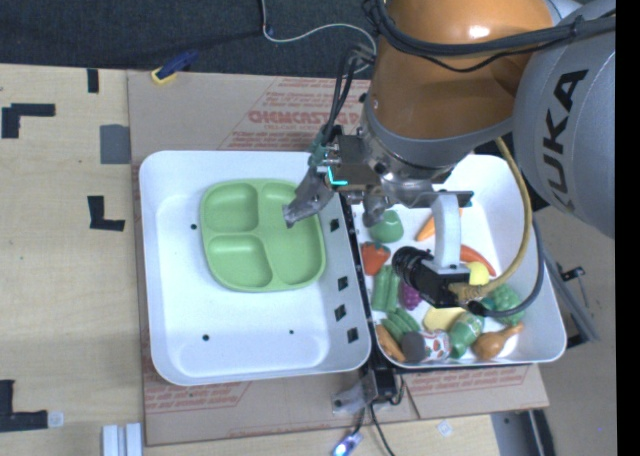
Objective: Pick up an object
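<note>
My gripper point(338, 210) hangs over the wall between the two bins, under the big orange wrist band. It is open: one finger point(302, 208) sits above the right edge of the green divided plate point(250, 239) in the left bin, and the other reaches over the right bin's left edge. I see nothing between them. Just right of the gripper lie a green toy vegetable point(389, 227) and a red one point(373, 257). The arm hides the upper part of the right bin.
The right bin point(545, 339) holds several toy foods: an orange piece point(426, 228), a purple one point(411, 295), a yellow one point(481, 270), greens point(503, 298) and a brown one point(490, 344). The left bin point(240, 344) holds the plate.
</note>
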`<state>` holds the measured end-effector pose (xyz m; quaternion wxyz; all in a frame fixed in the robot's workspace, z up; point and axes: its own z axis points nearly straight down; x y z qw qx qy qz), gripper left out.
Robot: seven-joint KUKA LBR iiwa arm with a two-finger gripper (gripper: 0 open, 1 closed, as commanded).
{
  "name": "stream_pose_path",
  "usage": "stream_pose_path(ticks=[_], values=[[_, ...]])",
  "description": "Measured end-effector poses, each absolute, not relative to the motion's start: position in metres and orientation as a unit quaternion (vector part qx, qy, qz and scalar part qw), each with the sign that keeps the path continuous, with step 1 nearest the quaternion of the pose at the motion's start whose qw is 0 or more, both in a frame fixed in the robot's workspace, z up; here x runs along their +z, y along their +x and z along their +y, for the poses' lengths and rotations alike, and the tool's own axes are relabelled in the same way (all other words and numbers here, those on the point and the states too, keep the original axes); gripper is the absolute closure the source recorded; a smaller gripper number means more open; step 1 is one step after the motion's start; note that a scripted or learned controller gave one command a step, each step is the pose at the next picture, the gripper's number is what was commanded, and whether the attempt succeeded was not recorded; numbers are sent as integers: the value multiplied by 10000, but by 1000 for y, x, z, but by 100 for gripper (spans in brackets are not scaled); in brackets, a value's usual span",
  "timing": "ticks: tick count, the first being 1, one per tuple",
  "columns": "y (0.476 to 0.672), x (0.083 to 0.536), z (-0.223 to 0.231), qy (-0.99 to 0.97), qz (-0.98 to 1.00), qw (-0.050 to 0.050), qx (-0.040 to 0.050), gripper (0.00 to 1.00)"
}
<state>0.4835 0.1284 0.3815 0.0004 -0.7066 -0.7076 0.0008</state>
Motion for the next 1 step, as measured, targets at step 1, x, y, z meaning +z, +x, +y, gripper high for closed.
stream_pose_path(ticks=[1], values=[[484, 544, 143, -7057, -7085, -41, -83, 0]])
